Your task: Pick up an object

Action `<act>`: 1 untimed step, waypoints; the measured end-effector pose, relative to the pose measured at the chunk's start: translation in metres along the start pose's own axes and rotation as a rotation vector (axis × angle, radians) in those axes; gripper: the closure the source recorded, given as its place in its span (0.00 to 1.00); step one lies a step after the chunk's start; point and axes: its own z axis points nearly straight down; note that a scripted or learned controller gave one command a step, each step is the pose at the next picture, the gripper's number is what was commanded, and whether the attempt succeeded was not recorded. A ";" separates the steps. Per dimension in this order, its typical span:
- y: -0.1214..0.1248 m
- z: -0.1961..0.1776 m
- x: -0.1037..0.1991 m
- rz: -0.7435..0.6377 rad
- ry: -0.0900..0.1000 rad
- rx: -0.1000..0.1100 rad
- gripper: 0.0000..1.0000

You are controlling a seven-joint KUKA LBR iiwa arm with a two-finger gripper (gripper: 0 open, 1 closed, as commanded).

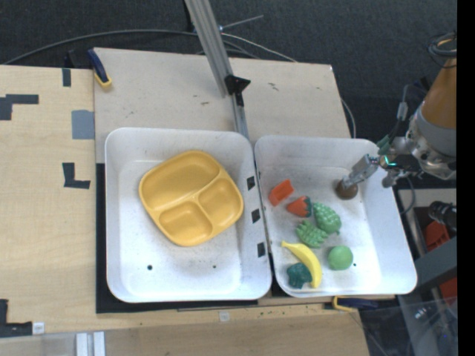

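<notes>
The right bin (386,228) holds several toy foods. There is an orange piece (280,192), a red strawberry (298,206), two bumpy green pieces (326,217) (312,234), a yellow banana (306,260), a green ball (340,257) and a teal piece (298,275). A small brown round object (346,190) lies near the bin's upper right. My gripper (361,172) reaches in from the right, low over the bin, with its tip right at the brown object. Whether it touches or holds that object I cannot tell.
The left bin (122,221) carries a yellow divided plate (191,196). A grey metal post (211,39) slants down to the bins' shared top edge. The arm's body (438,124) stands beyond the right bin's right wall.
</notes>
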 end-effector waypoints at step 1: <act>-0.003 0.045 -0.004 0.002 0.000 0.004 0.00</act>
